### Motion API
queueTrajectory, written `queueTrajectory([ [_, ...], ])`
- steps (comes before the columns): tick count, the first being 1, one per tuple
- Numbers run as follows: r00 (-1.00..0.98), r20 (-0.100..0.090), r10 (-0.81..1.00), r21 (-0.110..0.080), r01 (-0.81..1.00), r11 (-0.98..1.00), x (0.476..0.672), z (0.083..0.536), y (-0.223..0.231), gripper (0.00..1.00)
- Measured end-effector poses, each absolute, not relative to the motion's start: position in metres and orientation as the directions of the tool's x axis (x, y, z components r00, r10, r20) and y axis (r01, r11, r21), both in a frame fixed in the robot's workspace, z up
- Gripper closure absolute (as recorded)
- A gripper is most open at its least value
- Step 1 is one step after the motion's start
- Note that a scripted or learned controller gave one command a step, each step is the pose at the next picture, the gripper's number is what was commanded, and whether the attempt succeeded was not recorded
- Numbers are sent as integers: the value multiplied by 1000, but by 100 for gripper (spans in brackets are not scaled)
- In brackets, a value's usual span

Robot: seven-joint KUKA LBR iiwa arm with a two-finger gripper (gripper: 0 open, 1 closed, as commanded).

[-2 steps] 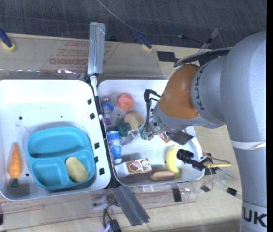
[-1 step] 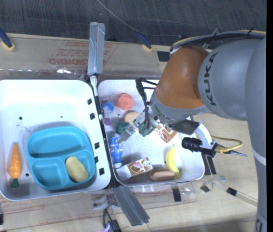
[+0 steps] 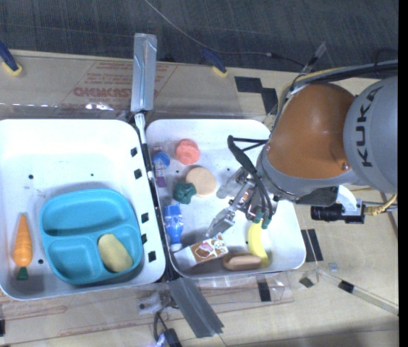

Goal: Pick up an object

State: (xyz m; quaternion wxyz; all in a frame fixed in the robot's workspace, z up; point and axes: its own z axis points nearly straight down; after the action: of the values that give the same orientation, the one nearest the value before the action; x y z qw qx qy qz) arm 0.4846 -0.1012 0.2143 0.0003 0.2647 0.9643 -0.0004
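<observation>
Tabletop (image 3: 59,78): we see a pale wooden board with red printing near its far edge, lying on dark ribbed flooring; blue clamps sit at the far edge.
Left bin (image 3: 1,150): a shallow white bin. In it lies a blue divided tray (image 3: 81,223) with a yellow potato-like piece (image 3: 115,252) in its near right compartment. An orange carrot (image 3: 22,244) lies beside the tray, to its left.
Right bin (image 3: 211,132): a shallow white bin, touching the left bin along a shared divider.
Objects in the right bin: a pink round piece (image 3: 187,151) at the far side, a tan round piece (image 3: 202,180) just near of it, a dark green piece (image 3: 184,191) touching the tan one, blue items (image 3: 173,219) along the left wall, a small printed box (image 3: 210,250) and a brown sausage-like piece (image 3: 242,262) at the near wall, a yellow banana (image 3: 257,241) at the near right.
Arm (image 3: 320,139): grey with an orange band, reaching in from the right over the right bin.
Hand (image 3: 222,226): low over the middle of the right bin, just far of the printed box and left of the banana. We see nothing between its fingers; we cannot tell how they are set.
Room: cables run across the dark floor on the far side.
</observation>
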Motion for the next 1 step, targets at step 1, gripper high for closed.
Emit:
queueTrajectory([
  [1,-994,-5,107,0,107,994,537,234,-106,0],
])
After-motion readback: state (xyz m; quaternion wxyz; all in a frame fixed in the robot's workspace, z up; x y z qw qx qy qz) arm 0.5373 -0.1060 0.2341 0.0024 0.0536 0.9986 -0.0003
